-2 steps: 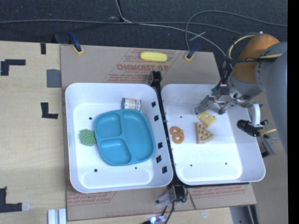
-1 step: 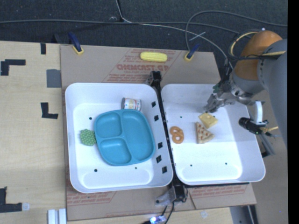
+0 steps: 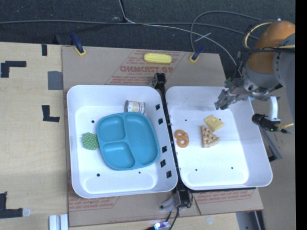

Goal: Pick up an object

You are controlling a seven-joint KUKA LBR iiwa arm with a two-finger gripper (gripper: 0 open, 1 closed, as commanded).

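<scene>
**Hovering over the right bin, nothing grabbed**

So my gripper [image 3: 223, 101] is sitting over the far right part of the right bin [image 3: 259, 174], close to its back edge. Honestly can't tell whether it's spread or pressed together from up here, it's just a dark blob at this angle. Nothing is visibly in it.

Stuff in that bin: a yellow cheese wedge [image 3: 213, 123] just in front of my gripper, a pizza slice [image 3: 208, 138] touching its near side, and a pretzel [image 3: 181, 138] over by the bin's left wall.

Left bin [image 3: 76, 143] has a blue divided plate [image 3: 128, 141] mid-bin, a small can [image 3: 135, 107] at the plate's back edge, and a green bumpy thing [image 3: 89, 140] touching its left edge. A yellow banana [image 3: 157, 58] lies on the bench behind the bins.
</scene>
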